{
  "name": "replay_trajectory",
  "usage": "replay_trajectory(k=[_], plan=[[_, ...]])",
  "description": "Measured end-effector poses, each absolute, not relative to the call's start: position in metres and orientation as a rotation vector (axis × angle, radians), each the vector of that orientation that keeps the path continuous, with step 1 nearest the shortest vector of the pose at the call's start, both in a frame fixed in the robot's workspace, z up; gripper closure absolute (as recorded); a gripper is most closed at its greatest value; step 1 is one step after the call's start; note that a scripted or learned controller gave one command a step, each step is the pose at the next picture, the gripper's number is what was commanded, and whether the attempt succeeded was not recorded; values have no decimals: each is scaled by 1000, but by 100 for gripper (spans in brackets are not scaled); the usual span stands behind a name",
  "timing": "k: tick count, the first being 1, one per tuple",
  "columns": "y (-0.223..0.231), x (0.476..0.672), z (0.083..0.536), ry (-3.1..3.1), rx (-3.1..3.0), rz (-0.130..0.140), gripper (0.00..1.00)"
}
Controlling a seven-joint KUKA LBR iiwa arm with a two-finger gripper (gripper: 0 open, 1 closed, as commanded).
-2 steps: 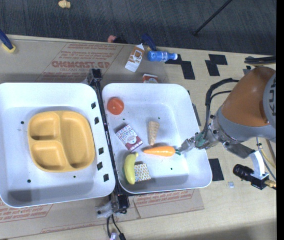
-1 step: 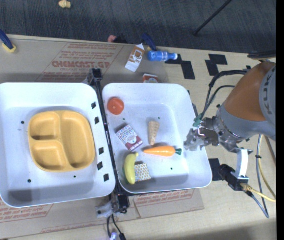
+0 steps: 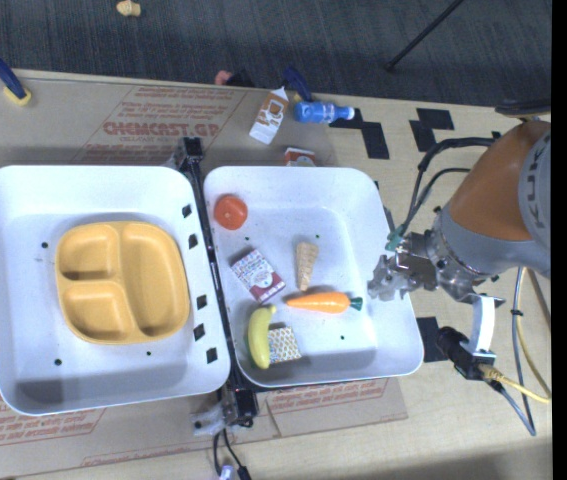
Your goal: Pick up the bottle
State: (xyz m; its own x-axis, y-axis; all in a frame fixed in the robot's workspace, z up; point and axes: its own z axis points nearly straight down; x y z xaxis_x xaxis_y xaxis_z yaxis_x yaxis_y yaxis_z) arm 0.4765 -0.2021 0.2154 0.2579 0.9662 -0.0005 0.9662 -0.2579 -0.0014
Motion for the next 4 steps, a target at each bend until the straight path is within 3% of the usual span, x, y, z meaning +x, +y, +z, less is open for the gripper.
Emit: replay_trajectory(k=[2,3,4], plan=[[-205,476,189,-2223,-2211,2,100],[-211,476,205,-1928,-2477,3,100],[-204,476,199,-2127,-2305,1,100]])
